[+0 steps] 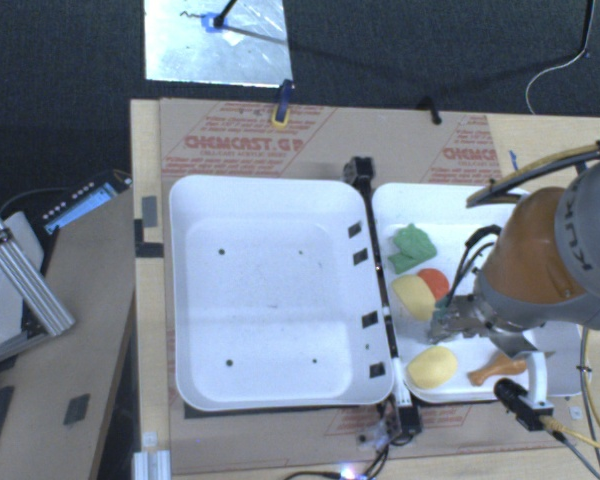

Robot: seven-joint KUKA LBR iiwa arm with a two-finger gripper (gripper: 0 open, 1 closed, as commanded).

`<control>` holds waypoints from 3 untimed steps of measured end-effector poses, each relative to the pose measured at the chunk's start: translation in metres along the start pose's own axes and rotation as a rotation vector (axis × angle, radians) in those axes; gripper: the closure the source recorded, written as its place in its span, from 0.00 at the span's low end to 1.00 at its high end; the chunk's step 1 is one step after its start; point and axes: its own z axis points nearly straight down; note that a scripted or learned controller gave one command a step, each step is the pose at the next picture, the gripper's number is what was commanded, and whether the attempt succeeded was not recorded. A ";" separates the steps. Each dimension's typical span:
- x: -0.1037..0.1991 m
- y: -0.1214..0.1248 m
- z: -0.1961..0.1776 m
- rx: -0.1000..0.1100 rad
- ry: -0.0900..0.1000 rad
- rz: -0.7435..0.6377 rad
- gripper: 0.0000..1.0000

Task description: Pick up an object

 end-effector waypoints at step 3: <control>0.178 0.103 -0.296 -0.029 0.004 -0.013 1.00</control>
